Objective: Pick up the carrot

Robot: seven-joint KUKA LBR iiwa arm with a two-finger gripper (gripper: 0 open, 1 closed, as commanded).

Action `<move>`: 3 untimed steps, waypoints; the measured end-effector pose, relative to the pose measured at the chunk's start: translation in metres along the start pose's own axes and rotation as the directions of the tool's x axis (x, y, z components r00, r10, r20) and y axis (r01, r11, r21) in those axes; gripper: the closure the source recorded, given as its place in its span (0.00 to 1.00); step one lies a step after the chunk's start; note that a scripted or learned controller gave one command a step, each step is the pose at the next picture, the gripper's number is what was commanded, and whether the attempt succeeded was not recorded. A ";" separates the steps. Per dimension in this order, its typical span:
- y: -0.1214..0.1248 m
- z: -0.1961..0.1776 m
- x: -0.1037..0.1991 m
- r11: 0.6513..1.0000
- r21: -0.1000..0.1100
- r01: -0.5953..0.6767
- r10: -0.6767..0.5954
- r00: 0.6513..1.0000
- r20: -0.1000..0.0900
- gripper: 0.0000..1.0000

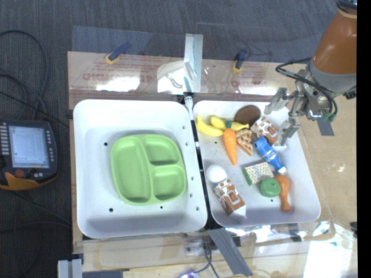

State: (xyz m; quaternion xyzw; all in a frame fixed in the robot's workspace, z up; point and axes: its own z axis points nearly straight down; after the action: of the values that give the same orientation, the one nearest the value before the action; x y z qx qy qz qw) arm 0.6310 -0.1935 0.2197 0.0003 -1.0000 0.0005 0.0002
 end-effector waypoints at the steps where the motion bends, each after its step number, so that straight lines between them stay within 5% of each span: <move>1: 0.069 0.124 0.004 1.000 0.002 0.009 -0.010 1.000 0.007 0.00; 2: 0.094 0.129 0.063 0.997 0.000 -0.077 0.077 0.997 0.016 0.00; 3: 0.094 0.126 0.112 0.996 0.002 -0.090 0.090 0.995 0.036 0.00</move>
State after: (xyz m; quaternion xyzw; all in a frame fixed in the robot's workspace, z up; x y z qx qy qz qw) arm 0.5192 -0.0995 0.0941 -0.0447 -0.9988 0.0025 -0.0177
